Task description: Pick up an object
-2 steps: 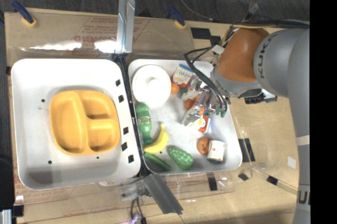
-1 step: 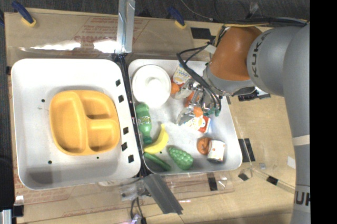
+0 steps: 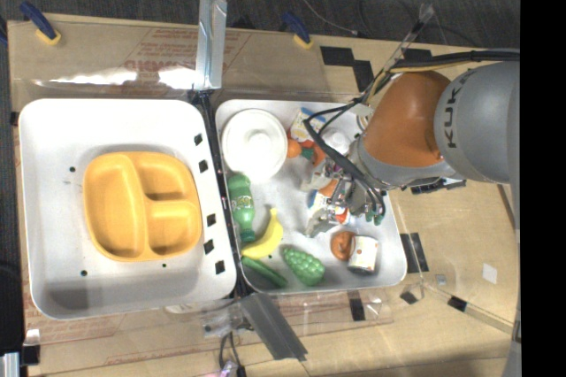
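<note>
We are looking down on the grey arm with its orange band (image 3: 402,123) reaching in from the right and lowering its two-finger gripper (image 3: 336,211) into the right-hand shallow white bin (image 3: 389,273). The gripper is sitting among cables and small clutter, and we cannot tell whether it is released, clenched or grasping anything. Just below the gripper and slightly to its right, an orange and white cylindrical can (image 3: 354,249) is lying on its side on the bin floor, close to the tool but we cannot say whether it is touching. Below and to the left of the gripper a green knobbly oval toy (image 3: 303,265) is resting, and farther left a yellow plastic banana (image 3: 267,240) is lying against a green plastic bottle (image 3: 240,207) beside the bin's left wall. Above and to the left of the gripper a round white bowl (image 3: 254,139) is sitting in the bin's upper corner, with a small orange ball (image 3: 293,149) just beside its rim. Well to the left of the gripper, in the left-hand white bin (image 3: 44,216), a yellow divided plastic tray (image 3: 141,204) is lying flat.
</note>
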### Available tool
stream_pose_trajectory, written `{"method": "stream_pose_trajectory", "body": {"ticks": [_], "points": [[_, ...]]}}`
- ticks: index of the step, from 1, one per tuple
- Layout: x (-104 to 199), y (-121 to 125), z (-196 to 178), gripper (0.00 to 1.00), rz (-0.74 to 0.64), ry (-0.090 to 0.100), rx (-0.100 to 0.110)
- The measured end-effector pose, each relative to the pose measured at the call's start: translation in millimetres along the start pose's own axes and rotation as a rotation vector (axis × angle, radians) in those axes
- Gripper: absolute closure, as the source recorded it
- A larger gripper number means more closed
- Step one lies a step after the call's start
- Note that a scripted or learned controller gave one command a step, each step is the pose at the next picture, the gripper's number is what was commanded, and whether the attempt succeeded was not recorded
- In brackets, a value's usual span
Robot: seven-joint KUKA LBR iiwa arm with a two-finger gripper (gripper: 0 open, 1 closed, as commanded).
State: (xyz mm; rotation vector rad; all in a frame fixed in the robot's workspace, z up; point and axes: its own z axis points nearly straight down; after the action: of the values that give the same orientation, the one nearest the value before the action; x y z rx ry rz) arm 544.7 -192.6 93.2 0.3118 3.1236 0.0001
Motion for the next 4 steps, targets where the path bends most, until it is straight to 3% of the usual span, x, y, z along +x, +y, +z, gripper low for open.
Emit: {"method": "stream_pose_trajectory", "body": {"ticks": [1,2,3,4], "points": [[25,-20,0,0.00,-0.051,0.001,-0.001],[28,-17,0,0.00,-0.096,0.002,0.000],[71,11,1,0.00,-0.236,0.003,-0.001],[59,6,1,0.00,-0.324,-0.001,0.000]]}}
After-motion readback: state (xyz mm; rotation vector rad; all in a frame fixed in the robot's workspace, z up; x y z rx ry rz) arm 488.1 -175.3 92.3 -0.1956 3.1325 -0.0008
